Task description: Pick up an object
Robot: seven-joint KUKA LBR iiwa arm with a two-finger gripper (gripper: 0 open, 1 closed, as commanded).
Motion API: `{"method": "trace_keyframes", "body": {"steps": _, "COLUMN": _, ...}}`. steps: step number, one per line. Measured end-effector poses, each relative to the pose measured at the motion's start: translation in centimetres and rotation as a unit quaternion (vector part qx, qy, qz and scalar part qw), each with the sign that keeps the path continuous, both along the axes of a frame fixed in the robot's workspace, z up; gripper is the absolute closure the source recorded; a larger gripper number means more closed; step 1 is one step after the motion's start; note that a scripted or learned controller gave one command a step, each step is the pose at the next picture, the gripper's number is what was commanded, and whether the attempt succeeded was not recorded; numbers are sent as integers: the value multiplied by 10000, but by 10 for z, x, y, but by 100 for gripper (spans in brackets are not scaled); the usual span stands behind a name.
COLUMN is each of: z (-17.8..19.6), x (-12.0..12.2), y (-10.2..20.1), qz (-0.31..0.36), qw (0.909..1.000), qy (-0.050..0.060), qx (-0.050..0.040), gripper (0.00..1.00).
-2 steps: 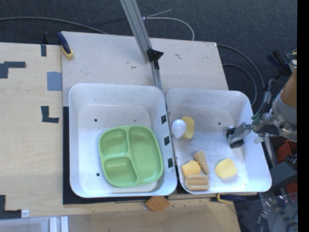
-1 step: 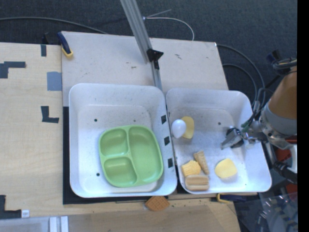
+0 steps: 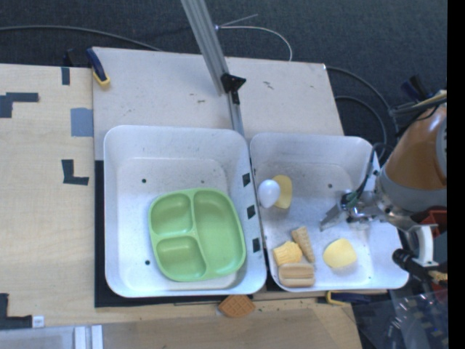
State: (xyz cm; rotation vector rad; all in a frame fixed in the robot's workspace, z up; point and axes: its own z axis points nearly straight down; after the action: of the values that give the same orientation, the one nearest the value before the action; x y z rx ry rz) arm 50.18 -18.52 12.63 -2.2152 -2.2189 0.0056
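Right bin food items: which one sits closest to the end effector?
The round yellow piece, alone near the bin's front right, just below the end effector. The cone, the corn-like piece, the bun and the white-and-yellow egg all lie farther left.

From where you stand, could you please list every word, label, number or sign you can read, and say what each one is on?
None: no legible text anywhere.
Grey tape patches on the bench: plain, no writing.
Small white tag at the bench's near left edge: too small to read.
Green tray, bins and food pieces: unmarked.
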Motion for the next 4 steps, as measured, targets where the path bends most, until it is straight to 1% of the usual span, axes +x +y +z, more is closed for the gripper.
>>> {"method": "trace_keyframes", "body": {"steps": 1, "z": 13, "x": 1, "y": 0, "qz": 3, "qw": 10000, "qy": -14, "qx": -2, "gripper": 100}}
{"method": "trace_keyframes", "body": {"steps": 2, "z": 55, "x": 4, "y": -1, "qz": 1, "qw": 10000, "qy": -48, "qx": -15, "gripper": 100}}
{"method": "trace_keyframes", "body": {"steps": 3, "z": 117, "x": 10, "y": 3, "qz": 5, "qw": 10000, "qy": -62, "qx": -19, "gripper": 100}}
{"method": "trace_keyframes", "body": {"steps": 4, "z": 122, "x": 10, "y": 3, "qz": 0, "qw": 10000, "qy": -31, "qx": -6, "gripper": 100}}
